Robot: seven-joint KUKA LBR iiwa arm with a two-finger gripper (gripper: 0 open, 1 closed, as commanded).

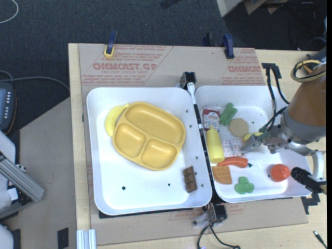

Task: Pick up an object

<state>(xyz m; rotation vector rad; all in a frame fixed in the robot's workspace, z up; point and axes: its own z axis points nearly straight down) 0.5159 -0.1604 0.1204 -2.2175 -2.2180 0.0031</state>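
My gripper (pixel 252 143) hangs low over the middle of the right bin (pixel 234 90), at the end of the grey arm with the orange band (pixel 310 108). It sits just right of a yellow bottle (pixel 214 144) and below a tan round cookie (pixel 239 127). A small yellow piece (pixel 254 136) shows right at the gripper's tip. Whether anything is held, I cannot tell. Around it lie a red pepper (pixel 233 162), an orange cracker (pixel 222 175), green broccoli (pixel 243 185) and a red tomato (pixel 279 173).
A red and white packet (pixel 210 118) and a green pickle (pixel 227 114) lie at the back of the right bin. The left bin (pixel 104 180) holds a yellow divided tray (pixel 148 135) over a yellow plate (pixel 111 119), and a brown chocolate piece (pixel 190 179). Black cables (pixel 274 90) run beside the arm.
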